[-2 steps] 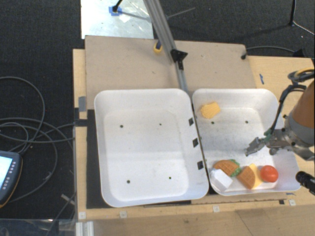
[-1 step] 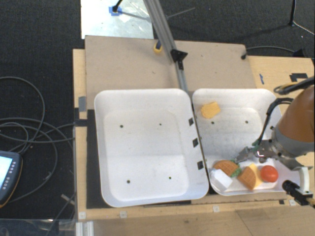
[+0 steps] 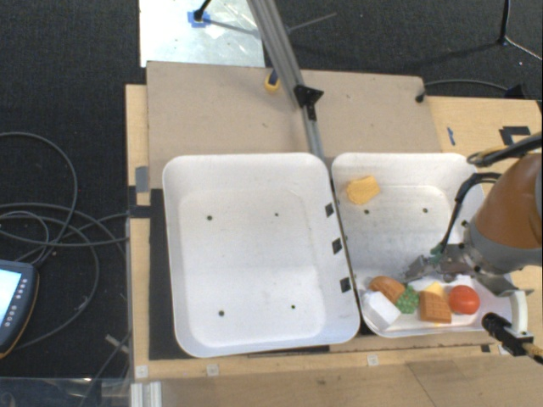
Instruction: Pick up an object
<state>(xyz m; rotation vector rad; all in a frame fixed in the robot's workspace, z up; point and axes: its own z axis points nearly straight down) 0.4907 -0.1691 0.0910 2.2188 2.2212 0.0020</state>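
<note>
Two white bins sit side by side on the bench [image 3: 212,108] — the left bin [image 3: 254,253] and the right bin [image 3: 399,219], their inner rims touching along a line marked by three small black clips [image 3: 337,246].

My arm [image 3: 509,219] enters from the right, its orange band over the right bin's far side. My gripper [image 3: 437,265] hangs low over the near part of the right bin, just above the cluster of objects; from this angle I cannot tell its state, nor whether it touches anything beneath it.

Objects for picking lie in the right bin. A yellow lump [image 3: 363,190] rests alone near the bin's far left corner, well apart from the rest. Along the near rim, from left to right: a white block [image 3: 381,309], a brown roll [image 3: 388,287] just behind it, a green piece [image 3: 409,299], an orange wafer [image 3: 435,308] with a small yellow wedge [image 3: 434,289] behind it, and a red ball [image 3: 463,299]. These six are packed close, most touching a neighbour.

Beyond the bins, a grey pole [image 3: 280,45] slants across the bench from the top of the view. On the dark floor to the left lie looped cables [image 3: 51,219] and a handheld pendant [image 3: 13,299] with a lit screen.
</note>
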